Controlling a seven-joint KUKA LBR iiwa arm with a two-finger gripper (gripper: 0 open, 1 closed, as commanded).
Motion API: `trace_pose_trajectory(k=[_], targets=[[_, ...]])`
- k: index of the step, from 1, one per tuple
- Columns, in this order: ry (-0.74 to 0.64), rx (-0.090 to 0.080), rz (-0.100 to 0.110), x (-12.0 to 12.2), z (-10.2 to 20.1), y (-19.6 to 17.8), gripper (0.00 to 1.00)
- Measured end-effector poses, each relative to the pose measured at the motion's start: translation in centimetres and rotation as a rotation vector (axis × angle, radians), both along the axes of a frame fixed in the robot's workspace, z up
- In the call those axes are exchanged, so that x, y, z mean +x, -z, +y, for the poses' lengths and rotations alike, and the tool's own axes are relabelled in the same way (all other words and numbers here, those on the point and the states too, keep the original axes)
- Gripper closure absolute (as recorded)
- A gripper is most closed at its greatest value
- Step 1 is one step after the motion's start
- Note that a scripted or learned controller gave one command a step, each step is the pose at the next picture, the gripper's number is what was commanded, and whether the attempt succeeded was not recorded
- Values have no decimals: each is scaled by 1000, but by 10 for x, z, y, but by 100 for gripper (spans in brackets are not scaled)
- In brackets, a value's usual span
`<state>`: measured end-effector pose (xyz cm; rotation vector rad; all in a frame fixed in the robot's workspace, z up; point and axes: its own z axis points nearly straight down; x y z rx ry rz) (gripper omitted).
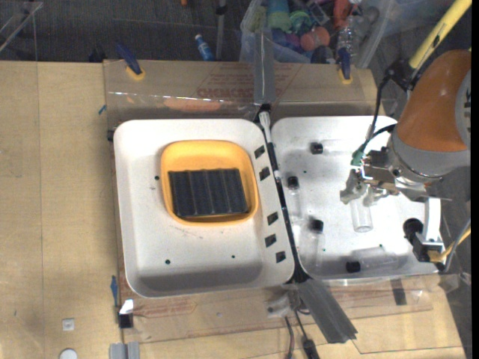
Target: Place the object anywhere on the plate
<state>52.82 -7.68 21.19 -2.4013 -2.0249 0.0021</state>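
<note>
- A small clear cylinder (pixel 362 219), taken to be the task's thing, is seen in the right bin (pixel 329 137); it is judged light, stiff and slippery, best gripped across its middle
- Just above it the end effector (pixel 365 191) is seen; its opening cannot be told
- The plate (pixel 209 154), bearing a dark ribbed slab (pixel 207 193), is set in the left bin (pixel 142 200)

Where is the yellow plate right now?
The yellow plate sits in the left white bin of the camera view, with a dark ridged block lying on it. The robot's hand is over the right bin.
</note>
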Motion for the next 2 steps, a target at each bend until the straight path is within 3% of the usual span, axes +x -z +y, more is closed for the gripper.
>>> trace_pose_trajectory(k=[2], targets=[[-144, -1, -2, 102, 10, 27, 100]])
